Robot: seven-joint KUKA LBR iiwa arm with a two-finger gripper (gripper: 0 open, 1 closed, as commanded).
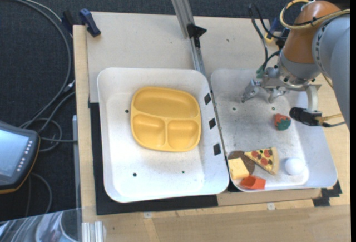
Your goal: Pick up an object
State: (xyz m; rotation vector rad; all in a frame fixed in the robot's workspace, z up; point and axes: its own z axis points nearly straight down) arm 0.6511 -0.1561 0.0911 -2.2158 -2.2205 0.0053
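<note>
My hand [265,92] hangs over the bare back part of the right bin [222,82], fingers spread, nothing btwn them. Nearest target is the red-green toy [282,122], just beside to the right; pizza slice [263,159] etc sit near the front rim. Risk: dropping straight down closes on bare floor w/o a sideways shift

Light is even and fairly bright across the bench [144,40], coming from above, so the two white bins [167,185] read pale and nearly washed out while the dark floor around them stays dull. Shadows are soft and short, lying close under the yellow tray [165,118] and along the bin rims. Focus is moderate, small toys look slightly soft, and the orange band [308,29] carries a mild sheen.
</note>
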